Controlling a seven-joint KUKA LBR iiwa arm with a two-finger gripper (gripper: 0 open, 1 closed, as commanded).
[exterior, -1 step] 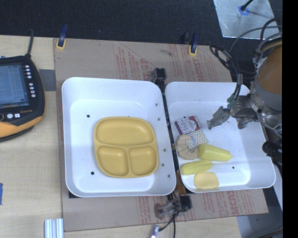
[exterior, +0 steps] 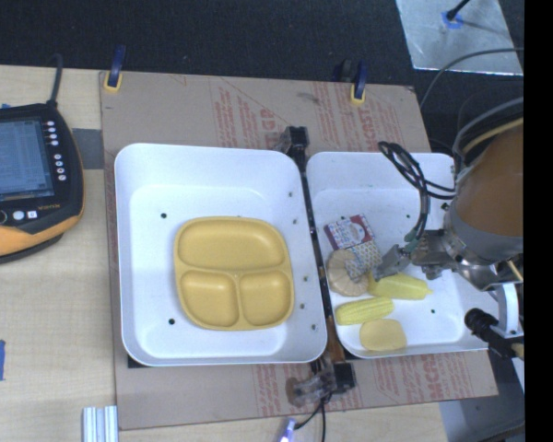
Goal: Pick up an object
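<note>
So we've got a light wood bench (exterior: 46, 339) with a brown cardboard sheet (exterior: 221, 109) clamped on top, and the two white bins sitting side by side on that. A teach pendant (exterior: 23, 178) with an orange edge lies off at the left edge of the bench. The left bin (exterior: 138, 274) holds a yellow divided tray (exterior: 232, 272), lying flat near the middle. The right bin (exterior: 442, 325) has the clutter: a small red-and-white packet (exterior: 348, 232), a round tan disc (exterior: 350, 271) just below it, and three yellow pieces (exterior: 380, 311) bunched near the front wall. The arm (exterior: 488, 191) comes in from the right, and its gripper (exterior: 394, 262) is down low in the right bin, right beside the tan disc and just above the uppermost yellow piece. We honestly can't tell how the jaws stand, and we don't see anything between them.
</note>
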